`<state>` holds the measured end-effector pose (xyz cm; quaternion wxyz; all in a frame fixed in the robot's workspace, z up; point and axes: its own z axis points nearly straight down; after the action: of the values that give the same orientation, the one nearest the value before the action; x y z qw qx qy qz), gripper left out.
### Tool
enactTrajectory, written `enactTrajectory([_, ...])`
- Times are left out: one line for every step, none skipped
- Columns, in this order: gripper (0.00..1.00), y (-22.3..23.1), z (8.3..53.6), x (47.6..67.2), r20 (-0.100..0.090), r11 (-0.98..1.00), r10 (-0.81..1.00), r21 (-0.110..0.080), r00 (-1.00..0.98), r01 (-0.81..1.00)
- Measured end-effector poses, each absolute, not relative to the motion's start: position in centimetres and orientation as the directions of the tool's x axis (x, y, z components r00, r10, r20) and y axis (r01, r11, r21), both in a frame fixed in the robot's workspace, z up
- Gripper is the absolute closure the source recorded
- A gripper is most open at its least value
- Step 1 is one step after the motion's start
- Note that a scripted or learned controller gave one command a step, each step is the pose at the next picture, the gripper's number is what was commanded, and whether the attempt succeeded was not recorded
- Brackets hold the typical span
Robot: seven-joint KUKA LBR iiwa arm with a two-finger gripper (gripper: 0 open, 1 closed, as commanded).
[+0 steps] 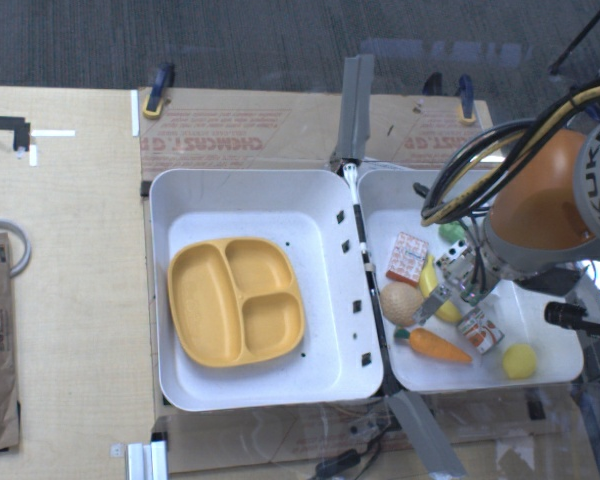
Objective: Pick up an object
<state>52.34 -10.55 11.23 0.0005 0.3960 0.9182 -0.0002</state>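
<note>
Tray (237,301) fills left bin (170,268); right bin (550,368) holds carrot (439,344), lemon (519,361); claw (456,286) state unclear.

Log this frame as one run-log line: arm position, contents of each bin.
gripper: low in right bin, over the banana | nearby: carrot, lemon, small can | left bin: yellow divided plate

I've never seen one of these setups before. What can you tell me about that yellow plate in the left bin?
The yellow plate is a rounded-square tray that looks like matte plastic, moulded into three compartments: one long one on the view's left and two smaller ones on its right. It lies flat, turned slightly askew, near the middle of the left white bin, resting on the floor with nothing in it. Only the bin touches it.
</note>
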Motion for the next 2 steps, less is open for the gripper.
enactTrajectory([0.00, -10.17, 9.59, 55.01, -0.004, 0.689, 0.724, 0.004, -0.689, 0.724])
enactTrajectory([1.00, -10.19, 10.54, 55.10, -0.006, 0.688, 0.726, 0.006, -0.688, 0.726])
